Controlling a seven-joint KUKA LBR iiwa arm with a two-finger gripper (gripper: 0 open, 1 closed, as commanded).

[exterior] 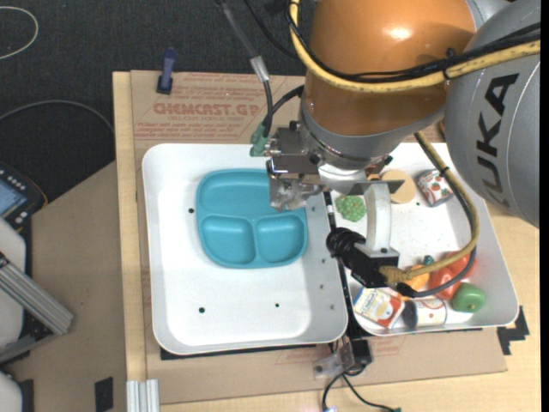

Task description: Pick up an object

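One teal divided plate [249, 221] lies flat in the left bin [171, 299], the gripper [287, 191] hanging just over its upper right rim. Whether it grips anything, I cannot tell. The plate looks light, stiff and slick (likely plastic); its raised rim seems the best hold.

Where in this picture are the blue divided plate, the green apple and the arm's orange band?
blue divided plate [250, 217]: camera view, on the ridge between its compartments, left bin.
green apple [468, 298]: camera view, on its rounded top, right bin's near corner.
orange band [377, 41]: camera view, on its glossy upper curve.
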